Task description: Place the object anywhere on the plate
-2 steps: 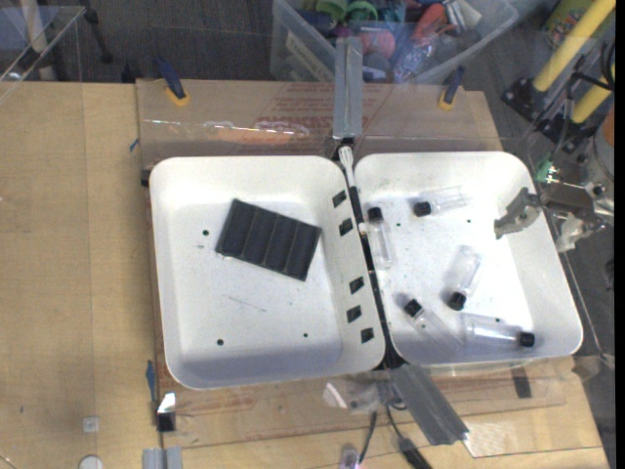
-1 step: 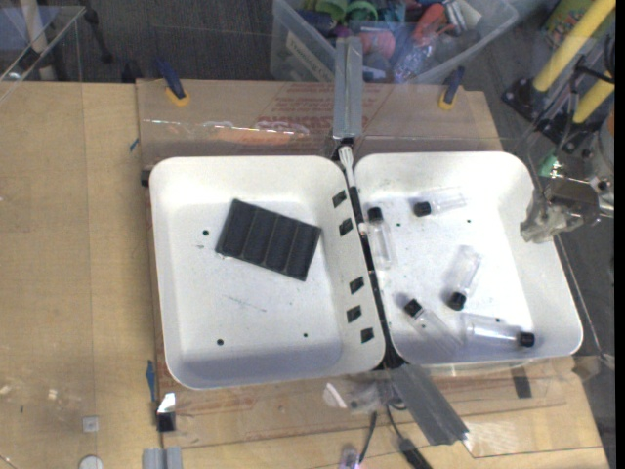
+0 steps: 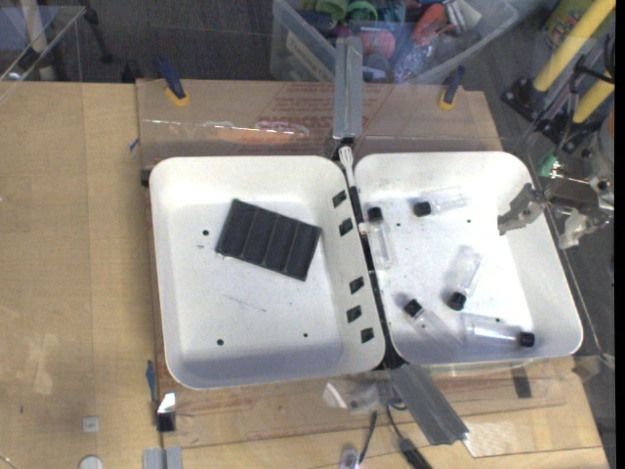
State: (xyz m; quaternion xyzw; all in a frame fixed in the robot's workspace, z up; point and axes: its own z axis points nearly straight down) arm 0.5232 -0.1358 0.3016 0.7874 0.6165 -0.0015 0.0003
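Judging by how things lie, the task is at its very start and nothing has been placed. A dark ribbed rectangular plate [image 3: 269, 239] is seen lying flat in the left bin [image 3: 176, 262], tilted slightly, with nothing on it. All the candidate objects are found on the other side of the central divider [image 3: 356, 252], in the right bin [image 3: 557, 291]: small clear vials with black caps. One vial [image 3: 439, 203] lies far from the plate near the bin's back wall, another [image 3: 378, 237] lies just beside the divider, a third [image 3: 464, 277] is set near the middle of the bin, a small one [image 3: 412, 309] lies toward the front, and the longest vial [image 3: 493, 331] rests near the front rim, farthest from the plate.

The claw [image 3: 522, 211] is seen at the right bin's far edge, well apart from the plate and above the bin's right rim. Nothing is seen between its fingers; whether they are spread or closed cannot be told from this view.

Everything is judged to be left: a vial is to be picked, carried across the divider, and set down on the plate. The clear, round vials are likely to roll or slip when gripped.
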